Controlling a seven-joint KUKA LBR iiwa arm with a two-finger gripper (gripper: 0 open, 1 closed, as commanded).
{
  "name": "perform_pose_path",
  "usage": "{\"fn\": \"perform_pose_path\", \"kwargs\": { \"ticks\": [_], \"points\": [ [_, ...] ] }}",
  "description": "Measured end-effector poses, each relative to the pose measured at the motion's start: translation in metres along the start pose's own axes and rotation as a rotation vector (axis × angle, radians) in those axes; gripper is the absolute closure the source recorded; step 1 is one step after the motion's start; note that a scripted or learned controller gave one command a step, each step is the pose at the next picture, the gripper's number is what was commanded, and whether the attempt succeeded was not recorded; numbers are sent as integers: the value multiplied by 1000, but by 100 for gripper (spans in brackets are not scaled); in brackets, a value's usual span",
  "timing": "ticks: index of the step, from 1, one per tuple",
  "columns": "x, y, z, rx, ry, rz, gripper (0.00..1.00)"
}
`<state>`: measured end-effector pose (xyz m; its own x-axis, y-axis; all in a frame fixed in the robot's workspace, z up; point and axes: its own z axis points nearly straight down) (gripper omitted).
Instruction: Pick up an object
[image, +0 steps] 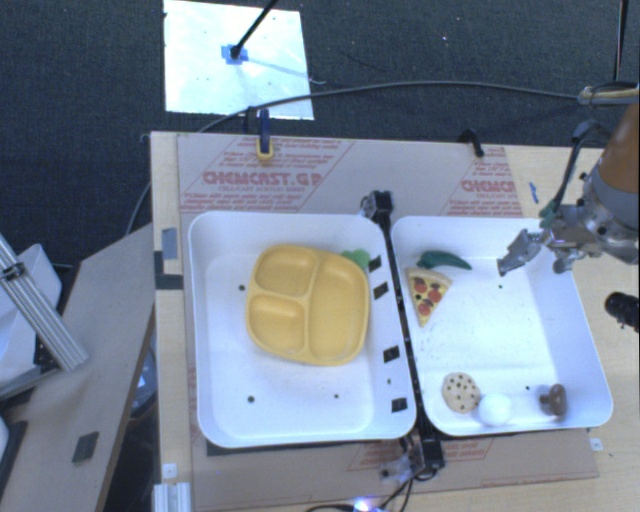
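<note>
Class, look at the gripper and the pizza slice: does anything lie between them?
Nothing visible does. The gripper hovers over the right bin; only bare bin floor separates it from the pizza slice. The green pepper lies just above that line.

Yellow tray (305, 303), green pepper (445, 260), white ball (494, 409).

I am seeing my arm reaching in from the right, its gripper (538, 252) hanging with fingers spread, holding nothing.

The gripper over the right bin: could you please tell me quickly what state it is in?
Gripper: jaws open, holding nothing, above the right bin.
</note>
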<state>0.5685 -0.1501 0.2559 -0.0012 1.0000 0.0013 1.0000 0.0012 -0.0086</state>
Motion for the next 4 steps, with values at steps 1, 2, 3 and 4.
{"fn": "perform_pose_path", "kwargs": {
  "ticks": [1,2,3,4],
  "points": [
    [0,2,-6,-10,-2,-2,0],
    [3,1,57,-6,-1,0,0],
    [10,9,109,-7,-1,-4,0],
    [8,13,152,-7,-1,0,0]
  ]
}}
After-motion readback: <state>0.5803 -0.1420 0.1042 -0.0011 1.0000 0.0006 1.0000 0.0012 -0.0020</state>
